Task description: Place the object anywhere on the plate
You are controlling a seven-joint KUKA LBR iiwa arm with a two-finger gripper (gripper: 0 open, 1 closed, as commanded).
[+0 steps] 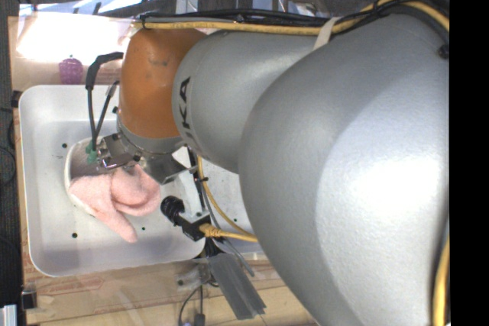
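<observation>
A soft pink cloth-like object (114,198) lies draped over a pale plate (72,164) in the left bin (46,240); part of it hangs past the plate's near rim. The arm's wrist, with its orange band (153,88), hangs right above the plate and hides much of it. The gripper (114,158) sits just over the pink object's far edge, and its fingers are hidden by the wrist.
A small purple object (71,70) stands on the bench beyond the left bin's far wall. The grey arm (328,149) covers the right bin and most of the scene. Black cables (95,99) loop off the wrist.
</observation>
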